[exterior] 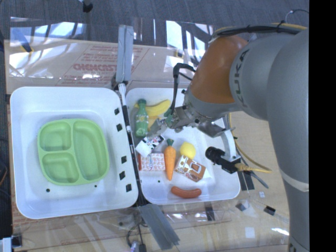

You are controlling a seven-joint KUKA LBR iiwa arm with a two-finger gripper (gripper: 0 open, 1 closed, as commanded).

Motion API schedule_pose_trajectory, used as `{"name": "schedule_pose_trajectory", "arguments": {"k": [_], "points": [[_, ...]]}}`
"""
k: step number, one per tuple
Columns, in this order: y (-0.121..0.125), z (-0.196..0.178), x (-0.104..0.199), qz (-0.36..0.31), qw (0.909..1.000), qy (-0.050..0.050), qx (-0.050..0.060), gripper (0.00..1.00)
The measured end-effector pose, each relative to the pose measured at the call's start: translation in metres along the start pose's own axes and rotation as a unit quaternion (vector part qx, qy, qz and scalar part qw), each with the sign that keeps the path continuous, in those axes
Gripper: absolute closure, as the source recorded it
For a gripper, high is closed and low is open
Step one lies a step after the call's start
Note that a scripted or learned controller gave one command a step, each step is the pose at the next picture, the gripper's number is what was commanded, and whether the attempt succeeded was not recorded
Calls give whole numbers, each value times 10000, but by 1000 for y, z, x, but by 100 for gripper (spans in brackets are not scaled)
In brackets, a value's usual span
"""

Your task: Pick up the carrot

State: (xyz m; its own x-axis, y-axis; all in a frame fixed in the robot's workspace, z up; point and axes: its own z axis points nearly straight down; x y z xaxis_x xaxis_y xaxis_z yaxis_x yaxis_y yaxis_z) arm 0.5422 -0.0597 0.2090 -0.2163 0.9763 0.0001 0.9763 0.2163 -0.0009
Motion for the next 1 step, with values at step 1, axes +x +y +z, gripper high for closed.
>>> {"name": "schedule_pose_trajectory", "arguments": {"k": [1], "points": [[-10,94,-38,-413,9991,-2,-8,0]]}}
